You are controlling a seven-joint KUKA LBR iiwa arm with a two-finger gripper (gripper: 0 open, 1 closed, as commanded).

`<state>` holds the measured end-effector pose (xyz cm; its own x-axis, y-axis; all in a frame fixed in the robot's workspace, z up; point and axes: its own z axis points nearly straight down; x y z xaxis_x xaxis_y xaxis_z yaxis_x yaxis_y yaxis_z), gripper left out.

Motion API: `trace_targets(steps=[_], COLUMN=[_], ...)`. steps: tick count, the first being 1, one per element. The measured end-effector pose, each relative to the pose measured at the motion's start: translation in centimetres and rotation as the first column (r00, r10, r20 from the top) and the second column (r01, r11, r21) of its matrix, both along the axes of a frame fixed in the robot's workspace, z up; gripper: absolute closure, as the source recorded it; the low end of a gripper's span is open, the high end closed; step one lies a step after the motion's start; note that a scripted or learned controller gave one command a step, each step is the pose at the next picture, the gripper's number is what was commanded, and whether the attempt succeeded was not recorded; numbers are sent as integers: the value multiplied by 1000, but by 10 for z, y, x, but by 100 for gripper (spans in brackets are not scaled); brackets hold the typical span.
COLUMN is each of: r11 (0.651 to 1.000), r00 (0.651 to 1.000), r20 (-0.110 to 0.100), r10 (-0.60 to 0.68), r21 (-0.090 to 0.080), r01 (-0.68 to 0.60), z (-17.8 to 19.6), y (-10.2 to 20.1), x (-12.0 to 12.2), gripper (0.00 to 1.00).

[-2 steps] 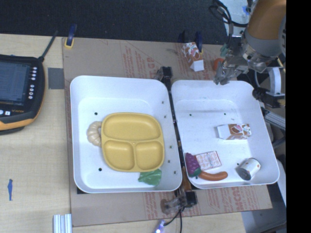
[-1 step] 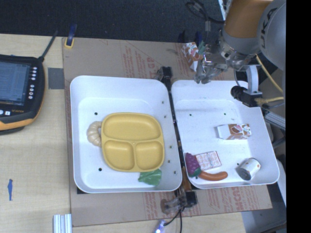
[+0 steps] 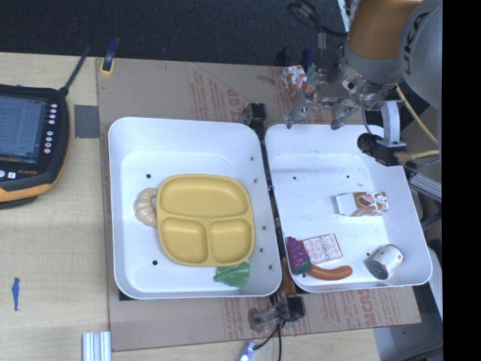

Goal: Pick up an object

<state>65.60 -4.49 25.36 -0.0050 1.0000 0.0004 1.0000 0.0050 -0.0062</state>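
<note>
Fingers of the gripper stand spread apart with nothing between them, poised over the far rim of the right bin, near that bin's far left corner. Above the fingers sits the arm's orange band, and the grey arm enters from the right. A small patterned packet lies on the cardboard just beyond the gripper, outside the bin.

All the loose objects in the right bin lie well apart from the gripper, toward the near half. A small carton, white with brown print, lies on its side by the right wall. Near the front right corner rests a silver can tipped over. Along the front wall lies a red toy sausage, and touching it from behind is a pink-and-white card packet; a purple toy piece sits just beside that packet at the bin's left wall.

The left bin holds a yellow divided plate with three compartments. A tan ring-shaped toy pokes out from under its left edge, and a green toy leaf lies at its near right corner.

On the bench to the far left rests a teach pendant with an orange rim.
</note>
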Motion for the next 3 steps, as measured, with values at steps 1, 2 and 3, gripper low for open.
trace_targets(steps=[1,2,3], r11=[1000,1000,1000], r00=[1000,1000,1000], r20=[1,0,2], r10=[-2,-1,-1], r21=[-3,-2,-2], r01=[2,1,1], z=[-85,-144,-162], y=[-76,-122,-161], x=[-16,-25,-50], gripper=[0,0,0])
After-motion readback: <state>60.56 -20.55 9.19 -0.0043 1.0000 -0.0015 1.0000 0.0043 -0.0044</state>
